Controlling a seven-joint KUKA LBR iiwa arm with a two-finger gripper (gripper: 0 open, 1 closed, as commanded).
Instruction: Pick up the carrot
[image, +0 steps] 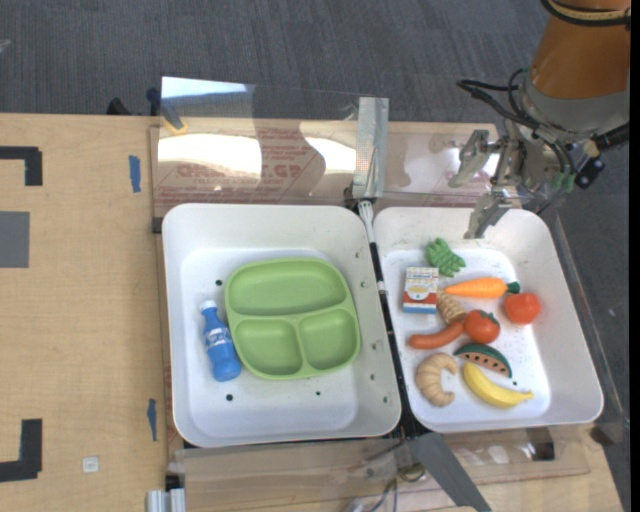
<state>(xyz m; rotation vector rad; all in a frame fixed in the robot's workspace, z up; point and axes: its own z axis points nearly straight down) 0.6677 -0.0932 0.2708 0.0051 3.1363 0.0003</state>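
The orange carrot (476, 288) with green leaves (444, 256) at its left end lies in the right bin (570, 330), near the bin's far side. My gripper (480, 190) hangs above the far rim of that bin, up and slightly right of the carrot and apart from it. Its two fingers (463, 165) stand spread with nothing between them.
Around the carrot lie a small carton (421, 288), two tomatoes (521, 305), a sausage (437, 336), a watermelon slice (484, 356), a banana (494, 386) and a croissant (436, 378). The left bin (190, 250) holds a green divided plate (291, 318) and a blue bottle (219, 343).
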